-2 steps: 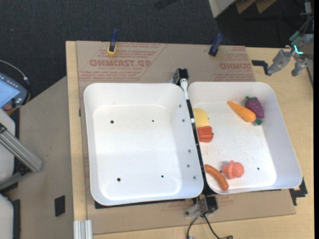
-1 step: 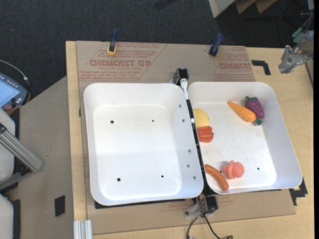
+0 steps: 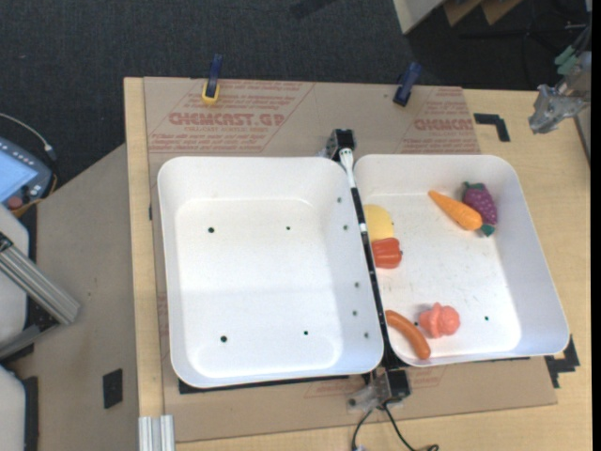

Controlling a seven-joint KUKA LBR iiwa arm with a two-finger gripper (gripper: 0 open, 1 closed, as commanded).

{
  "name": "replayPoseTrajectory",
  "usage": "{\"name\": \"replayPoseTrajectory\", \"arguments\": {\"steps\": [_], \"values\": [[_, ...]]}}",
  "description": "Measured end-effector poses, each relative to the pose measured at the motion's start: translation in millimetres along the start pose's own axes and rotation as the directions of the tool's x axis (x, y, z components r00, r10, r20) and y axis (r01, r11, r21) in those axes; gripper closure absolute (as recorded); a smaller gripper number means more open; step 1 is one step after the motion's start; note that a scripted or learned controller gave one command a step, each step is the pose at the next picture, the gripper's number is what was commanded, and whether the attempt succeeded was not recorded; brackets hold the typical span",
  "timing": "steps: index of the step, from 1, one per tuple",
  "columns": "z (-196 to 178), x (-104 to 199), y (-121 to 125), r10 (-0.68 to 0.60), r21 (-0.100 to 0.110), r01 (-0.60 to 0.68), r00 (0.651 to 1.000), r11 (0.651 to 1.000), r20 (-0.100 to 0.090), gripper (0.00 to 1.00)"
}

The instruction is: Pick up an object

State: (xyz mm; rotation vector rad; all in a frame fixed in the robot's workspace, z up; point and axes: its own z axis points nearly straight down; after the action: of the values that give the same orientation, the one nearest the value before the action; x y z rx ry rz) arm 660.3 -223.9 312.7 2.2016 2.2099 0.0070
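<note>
The right bin (image 3: 543, 285) holds several toy foods. An orange carrot (image 3: 455, 209) lies at the back with a purple bunch of grapes (image 3: 479, 203) touching its right end. A yellow piece (image 3: 377, 221) and a red pepper (image 3: 386, 253) sit against the bin's left wall. Near the front lie a pink lumpy piece (image 3: 439, 320) and an orange-red sausage (image 3: 408, 334), side by side. My gripper (image 3: 556, 107) shows as a grey metal shape at the right edge of the view, beyond the right bin's far right corner and well apart from every object.
The left bin (image 3: 169, 252) stands against the right one, with a black divider strip (image 3: 362, 242) between them. Both rest on a cardboard sheet (image 3: 282, 111) held by two blue clamps (image 3: 213, 78) at the back. Dark floor lies beyond the bench.
</note>
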Motion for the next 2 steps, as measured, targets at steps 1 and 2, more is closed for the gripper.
{"name": "replayPoseTrajectory", "arguments": {"steps": [1,2], "values": [[-179.1,59.6,-79.7,-0.001,-0.004,0.001,1.000,1.000,-0.008,1.00],[-177.1,57.5,-77.5,0.003,0.011,-0.002,1.000,1.000,-0.009,1.00]]}}
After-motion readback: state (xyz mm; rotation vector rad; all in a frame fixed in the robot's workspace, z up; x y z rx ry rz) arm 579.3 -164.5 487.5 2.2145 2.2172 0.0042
